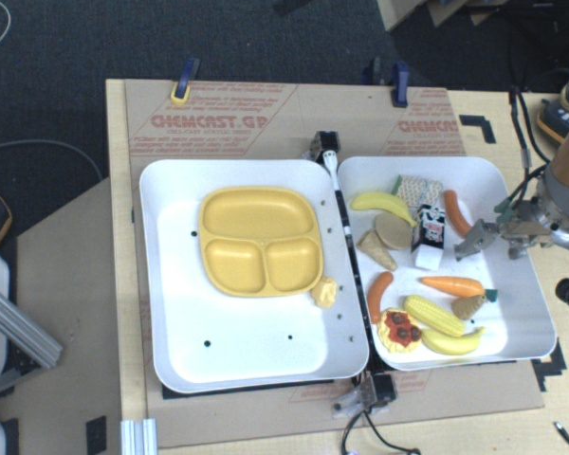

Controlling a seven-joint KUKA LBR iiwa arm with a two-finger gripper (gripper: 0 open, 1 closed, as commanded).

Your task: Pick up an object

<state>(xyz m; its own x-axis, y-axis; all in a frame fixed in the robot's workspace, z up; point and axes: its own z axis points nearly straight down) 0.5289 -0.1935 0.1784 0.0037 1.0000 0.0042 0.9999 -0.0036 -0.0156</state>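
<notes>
The right bin (523,322) holds several toy foods: a yellow banana (381,203), a red hot dog (457,212), a black-and-white milk carton (430,227), an orange carrot (452,285), a corn cob (433,315) and a pizza slice (399,330). My gripper (493,244) hangs over the bin's right side, just right of the carton and above the carrot. Its fingers (468,245) stand apart with nothing between them. The arm comes in from the right edge.
The left bin (171,339) carries a yellow divided tray (261,240) and a small pale yellow piece (324,294) by its right wall. Two clamps (181,81) hold the board at the back. Cables run along the right side.
</notes>
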